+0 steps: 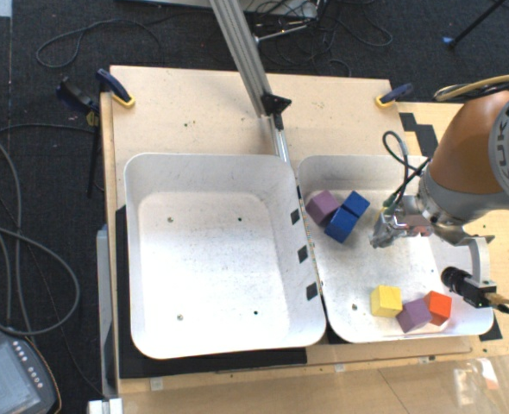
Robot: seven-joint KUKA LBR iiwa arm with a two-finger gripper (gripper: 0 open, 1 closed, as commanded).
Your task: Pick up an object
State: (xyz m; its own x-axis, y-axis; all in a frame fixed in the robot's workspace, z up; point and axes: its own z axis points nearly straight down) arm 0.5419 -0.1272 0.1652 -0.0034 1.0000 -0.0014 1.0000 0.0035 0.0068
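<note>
So far nothing is picked up: the gripper (386,233) hangs low in the right bin (461,322), though I cannot tell its state (too small and blurred). Just beside it sit a blue cube (348,215) and purple cube (322,205); nearer lie yellow (386,301), purple (413,314) and orange (440,305) blocks.

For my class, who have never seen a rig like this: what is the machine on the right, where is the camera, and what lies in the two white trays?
The camera is fixed above the bench, looking down at a slant. The grey and orange machine is a robot arm reaching in from the right; its gripper hangs over the right bin. That bin holds five small blocks: a purple block touching a blue block near the top, and a yellow block, another purple block and an orange block near the bottom. Nothing is seen held. The left bin sits beside it.
</note>
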